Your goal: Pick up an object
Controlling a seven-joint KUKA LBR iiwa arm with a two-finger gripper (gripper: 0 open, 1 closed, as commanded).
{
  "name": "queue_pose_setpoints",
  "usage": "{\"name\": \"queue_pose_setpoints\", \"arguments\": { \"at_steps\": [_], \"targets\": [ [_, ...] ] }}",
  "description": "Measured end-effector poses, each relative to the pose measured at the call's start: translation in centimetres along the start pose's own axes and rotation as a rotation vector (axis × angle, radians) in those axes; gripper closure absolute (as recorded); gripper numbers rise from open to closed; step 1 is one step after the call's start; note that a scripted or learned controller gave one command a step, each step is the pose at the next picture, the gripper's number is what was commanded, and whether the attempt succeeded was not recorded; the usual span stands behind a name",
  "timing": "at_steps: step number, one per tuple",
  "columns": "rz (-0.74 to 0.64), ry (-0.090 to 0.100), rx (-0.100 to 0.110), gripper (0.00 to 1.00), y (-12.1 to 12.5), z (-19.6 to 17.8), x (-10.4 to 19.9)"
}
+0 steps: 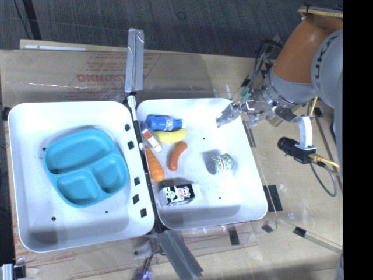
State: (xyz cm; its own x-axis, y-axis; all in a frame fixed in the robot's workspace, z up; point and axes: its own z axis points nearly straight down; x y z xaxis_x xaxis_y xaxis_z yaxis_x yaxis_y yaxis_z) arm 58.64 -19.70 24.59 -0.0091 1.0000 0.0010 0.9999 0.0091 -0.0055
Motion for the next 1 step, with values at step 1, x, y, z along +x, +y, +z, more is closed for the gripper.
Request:
{"name": "queue_pose_setpoints", "arguments": {
  "at_steps": [1],
  "targets": [
    [-0.032,-0.001,-0.004,0.0,-3.24,15.38,-1.25]
  ]
}}
